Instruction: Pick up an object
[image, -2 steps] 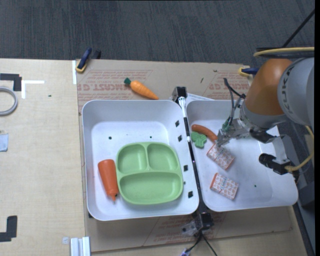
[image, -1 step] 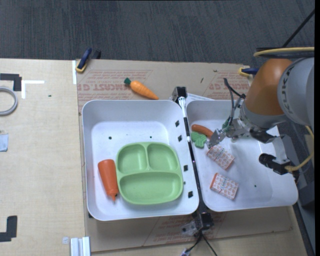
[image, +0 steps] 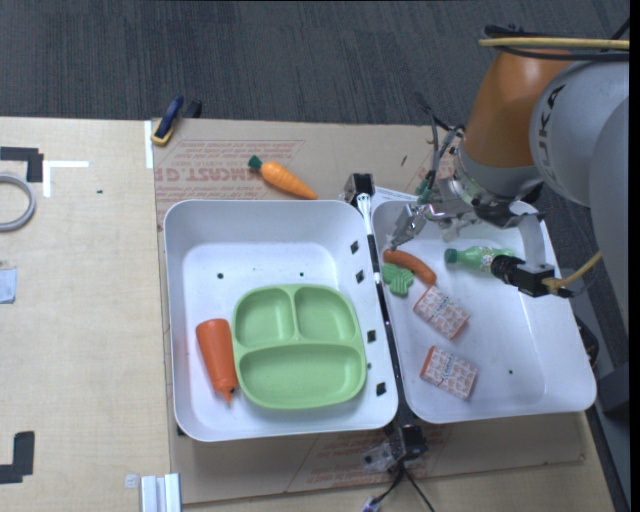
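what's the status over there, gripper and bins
Gripper low at back left corner of right bin, nothing seen between fingers. Hot dog just below it, unpicked. Green piece touching hot dog; bottle close by.

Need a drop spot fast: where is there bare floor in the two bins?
Left bin: a bare strip along the far wall, beyond the green tray. Right bin: bare floor right of the two patterned packets, toward the near right corner. Crowded: its far end, with the gripper, sausage and green bottle.
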